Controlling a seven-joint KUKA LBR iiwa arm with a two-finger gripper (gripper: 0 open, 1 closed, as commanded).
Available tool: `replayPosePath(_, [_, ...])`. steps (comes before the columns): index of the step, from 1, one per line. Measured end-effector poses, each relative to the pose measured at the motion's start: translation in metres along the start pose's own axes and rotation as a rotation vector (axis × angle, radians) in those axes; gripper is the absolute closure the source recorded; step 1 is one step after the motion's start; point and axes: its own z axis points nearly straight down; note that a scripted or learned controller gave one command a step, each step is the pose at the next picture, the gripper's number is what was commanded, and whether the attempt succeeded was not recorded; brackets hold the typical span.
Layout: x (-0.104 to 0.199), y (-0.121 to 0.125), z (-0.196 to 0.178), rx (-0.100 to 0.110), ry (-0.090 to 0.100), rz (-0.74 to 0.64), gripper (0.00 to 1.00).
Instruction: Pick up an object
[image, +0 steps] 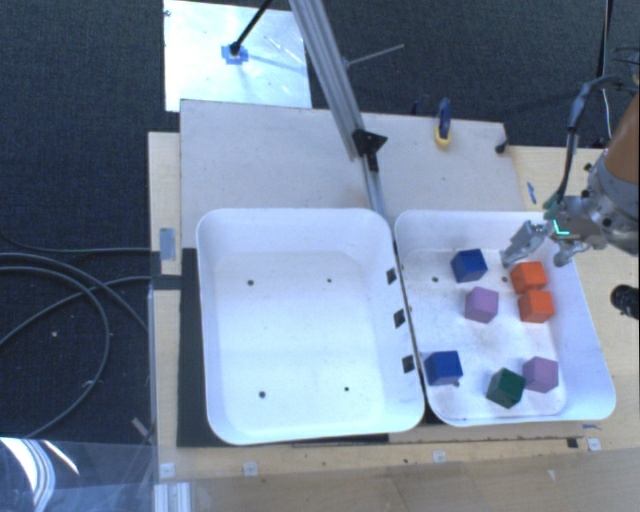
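Lowest in the frame, at the lower right, the right-hand bin (598, 392) carries the cubes nearest the camera: a green cube (506, 387), a purple cube (541, 373) just beside it, and a blue cube (443, 367) close to the wall between the two bins. They look like small, stiff, light blocks with flat faces, so I'd judge they won't crush or sag; opposite flat sides are the place to pinch, though smooth faces may slip if caught on a corner.

Moving up the frame, a second purple cube (481, 304) sits mid-bin, with an orange cube (536, 306) beside it to the right. Another orange cube (528, 276) touches that one from above, which leaves little room for a finger between them. A second blue cube (468, 265) stands apart and looks the easier take.

Higher still, at the right edge, the gripper (541, 243) hovers over the upper orange cube, its jaws spread and nothing between them. The left bin (213, 300) sits on the desk (300, 140), which runs to the upper frame.
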Motion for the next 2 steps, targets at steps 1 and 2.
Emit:
replayPosePath(1, [0.0000, 0.0000, 0.0000, 0.000, 0.000, 0.000, 0.00])
replayPosePath(2, [0.0000, 0.0000, 0.0000, 0.000, 0.000, 0.000, 0.00])
